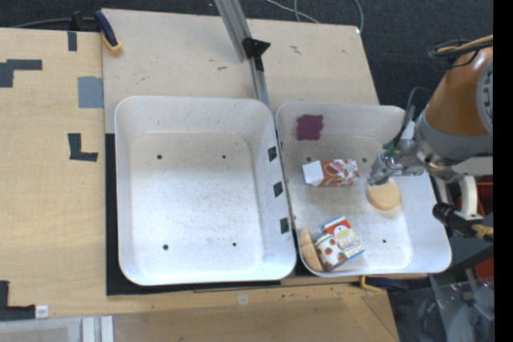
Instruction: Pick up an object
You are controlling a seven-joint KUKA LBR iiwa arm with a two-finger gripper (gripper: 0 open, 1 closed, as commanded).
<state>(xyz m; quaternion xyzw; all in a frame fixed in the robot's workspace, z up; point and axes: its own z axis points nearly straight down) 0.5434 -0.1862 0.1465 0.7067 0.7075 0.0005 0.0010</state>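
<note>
The right bin (417, 252) holds a purple square piece (310, 126) at the back, a red and white packet (330, 172) in the middle, a tan round object (385, 197) to the right, and a small red, white and blue carton (340, 242) beside a brown item (309, 251) at the front. My gripper (389, 165) hangs low over the right bin, just above the tan round object and to the right of the packet. Nothing shows between its fingers.
The left bin (128, 196) lies beside the right one. A metal pole (228, 0) slants across the bench from the top. A yellow and blue clamp (107, 32) sits at the bench's back left. Cables lie behind the bench.
</note>
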